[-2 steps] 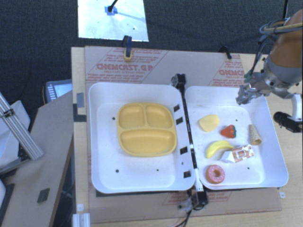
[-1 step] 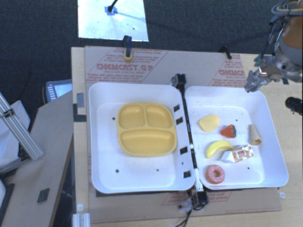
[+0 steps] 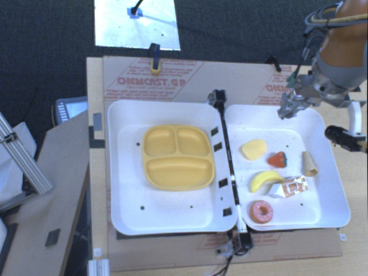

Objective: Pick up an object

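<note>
Camera view: the gripper (image 3: pixel 286 110) hangs over the far edge of the right bin (image 3: pixel 330 211), well apart from every object in it. Whether the jaws stand open or shut cannot be told at this angle; nothing is visible between them.

Candidate objects lie toward the bin's near half: a pale yellow wedge (image 3: pixel 253 149), a red strawberry-like piece (image 3: pixel 278 160), a waffle cone (image 3: pixel 310 164), a banana (image 3: pixel 265 180), a small printed carton (image 3: pixel 294 186) and a pink-iced doughnut (image 3: pixel 262 211). All appear to be smooth, hard toy food.

Risks, as judged from here:
- Banana and carton touch; a descent there may catch both or push one aside.
- Curved, glossy surfaces may slip out of a two-finger pinch.
- The tapered cone may roll.

The yellow divided plate (image 3: pixel 177 157) sits alone in the left bin (image 3: pixel 123 171).
</note>
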`<move>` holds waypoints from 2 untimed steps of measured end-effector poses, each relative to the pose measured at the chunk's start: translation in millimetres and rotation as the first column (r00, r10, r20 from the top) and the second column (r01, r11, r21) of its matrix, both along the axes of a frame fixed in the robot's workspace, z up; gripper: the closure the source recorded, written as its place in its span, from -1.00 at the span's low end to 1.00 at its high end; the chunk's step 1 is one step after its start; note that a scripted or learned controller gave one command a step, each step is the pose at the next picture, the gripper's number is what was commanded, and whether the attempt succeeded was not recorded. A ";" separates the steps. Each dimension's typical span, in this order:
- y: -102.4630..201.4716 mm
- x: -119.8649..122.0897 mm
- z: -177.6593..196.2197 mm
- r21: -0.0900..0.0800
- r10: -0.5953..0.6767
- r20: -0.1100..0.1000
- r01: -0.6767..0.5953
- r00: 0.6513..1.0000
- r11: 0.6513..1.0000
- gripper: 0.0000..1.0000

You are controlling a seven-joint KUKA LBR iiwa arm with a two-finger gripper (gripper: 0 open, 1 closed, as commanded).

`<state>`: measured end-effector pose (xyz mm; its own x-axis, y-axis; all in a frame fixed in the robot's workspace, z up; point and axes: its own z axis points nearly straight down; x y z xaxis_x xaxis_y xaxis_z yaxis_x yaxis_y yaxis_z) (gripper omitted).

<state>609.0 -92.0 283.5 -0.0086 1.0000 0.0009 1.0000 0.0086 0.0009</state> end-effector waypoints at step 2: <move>107.6 -2.5 -33.9 0.000 0.000 -0.001 0.000 1.000 1.000 1.00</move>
